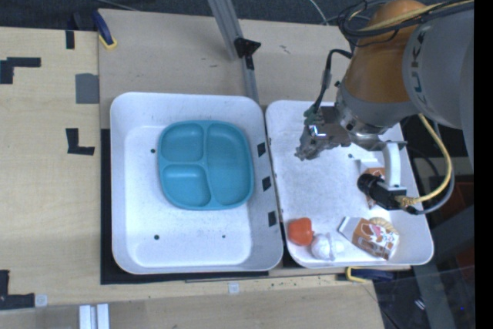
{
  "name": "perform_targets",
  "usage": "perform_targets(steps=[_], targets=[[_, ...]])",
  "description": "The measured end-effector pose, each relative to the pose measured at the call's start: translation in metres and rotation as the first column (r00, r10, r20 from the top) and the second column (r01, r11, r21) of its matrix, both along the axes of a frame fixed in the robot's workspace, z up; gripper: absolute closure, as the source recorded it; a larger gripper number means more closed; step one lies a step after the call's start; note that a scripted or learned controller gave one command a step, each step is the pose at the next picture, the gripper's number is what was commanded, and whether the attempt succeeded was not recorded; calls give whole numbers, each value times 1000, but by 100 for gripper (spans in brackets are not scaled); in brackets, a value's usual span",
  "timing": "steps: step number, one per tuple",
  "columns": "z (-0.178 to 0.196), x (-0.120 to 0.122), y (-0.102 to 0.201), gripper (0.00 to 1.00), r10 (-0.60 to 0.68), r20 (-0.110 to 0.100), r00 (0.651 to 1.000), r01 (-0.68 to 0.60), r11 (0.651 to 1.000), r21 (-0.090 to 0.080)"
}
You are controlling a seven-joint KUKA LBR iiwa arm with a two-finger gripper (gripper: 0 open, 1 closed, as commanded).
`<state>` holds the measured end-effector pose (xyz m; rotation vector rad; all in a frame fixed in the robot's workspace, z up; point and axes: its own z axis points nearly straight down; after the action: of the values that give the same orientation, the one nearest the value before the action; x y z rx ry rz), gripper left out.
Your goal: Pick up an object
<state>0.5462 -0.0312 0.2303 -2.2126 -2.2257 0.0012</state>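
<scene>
The jaws (308, 144) are seen above the right bin (300, 185), their state unclear. An orange object (300, 229), white ball (323, 246) and packet (375, 236) are placed near its front edge.

Teal three-compartment plate (206, 165) in the left white bin (131, 189), on a wooden bench (46, 189).

The arm (416, 50) is cut off by the right edge and hides the far right corner of the right bin (308, 181). The gripper (308, 146) is too small and dark to show its finger spacing.
</scene>
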Motion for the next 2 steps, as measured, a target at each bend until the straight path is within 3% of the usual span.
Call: perform_targets(steps=[2], targets=[[-3,-4,117,100,2,0,1000,-2,1000,-1]])
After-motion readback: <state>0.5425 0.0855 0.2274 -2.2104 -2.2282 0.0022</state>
